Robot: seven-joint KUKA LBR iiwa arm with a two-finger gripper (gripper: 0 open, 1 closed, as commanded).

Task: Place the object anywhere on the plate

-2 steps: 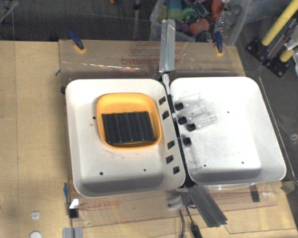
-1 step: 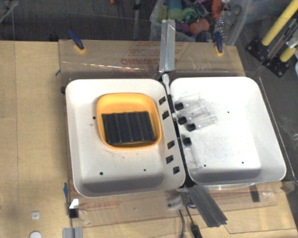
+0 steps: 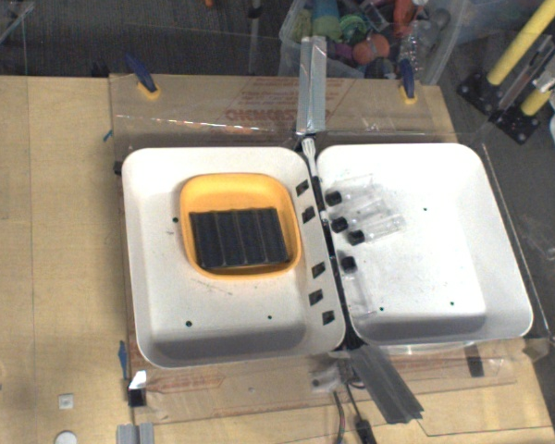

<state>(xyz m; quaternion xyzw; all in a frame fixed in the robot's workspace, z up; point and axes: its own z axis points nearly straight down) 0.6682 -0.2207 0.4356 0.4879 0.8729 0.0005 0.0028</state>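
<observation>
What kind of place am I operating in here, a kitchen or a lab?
Most likely a robotics lab, not a kitchen: two white bins clamped to a wooden bench, an orange plate staged in the left one, and a clear tub of assorted toys behind.

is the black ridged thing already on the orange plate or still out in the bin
On the plate. The black ridged object lies flat inside the orange plate, whose rim shows all around it, in the left bin.

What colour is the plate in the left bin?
Orange-yellow plate, dark ribbed block on it; camera view.

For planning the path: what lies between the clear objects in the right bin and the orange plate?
The camera view shows the divider between the clear objects and orange plate.
</observation>
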